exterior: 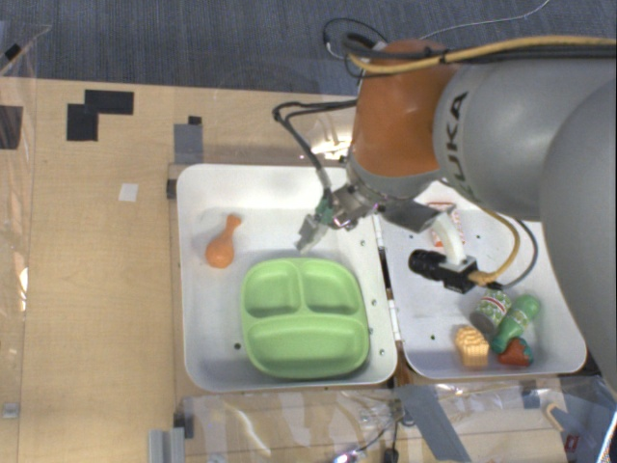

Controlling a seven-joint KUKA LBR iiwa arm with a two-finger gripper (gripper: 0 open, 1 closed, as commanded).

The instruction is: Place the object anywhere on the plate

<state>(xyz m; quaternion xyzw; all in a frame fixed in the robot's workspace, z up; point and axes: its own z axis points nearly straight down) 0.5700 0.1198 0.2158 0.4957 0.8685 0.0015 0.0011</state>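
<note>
The grey arm [525, 128] comes in from three o'clock and fills the upper right, its orange band [400, 114] sitting above the seam between the two bins. The pale wooden bench [87, 287] spreads out beneath and towards nine o'clock.

The left bin [202, 340] and the right bin [424, 331] stand side by side with their near walls touching. A green plate [304, 347] with three compartments lies flat in the left bin, towards its five o'clock corner, and nothing rests on it.

The gripper [316, 224] hangs tilted over the left bin, just beyond the plate's twelve o'clock edge. Whether it is wide or narrow cannot be told from this angle.

An orange toy [223, 246], pear-shaped with a thin neck, lies on the white floor of the left bin at ten o'clock from the plate, near it but apart, and well clear of the gripper at its three o'clock.

In the right bin's five o'clock corner several small things huddle together: a green bottle [516, 318], a round tin [492, 307] at its nine o'clock, a yellow toy [472, 346] and a red toy [518, 354]. A white packet [448, 228] lies near twelve o'clock.
</note>
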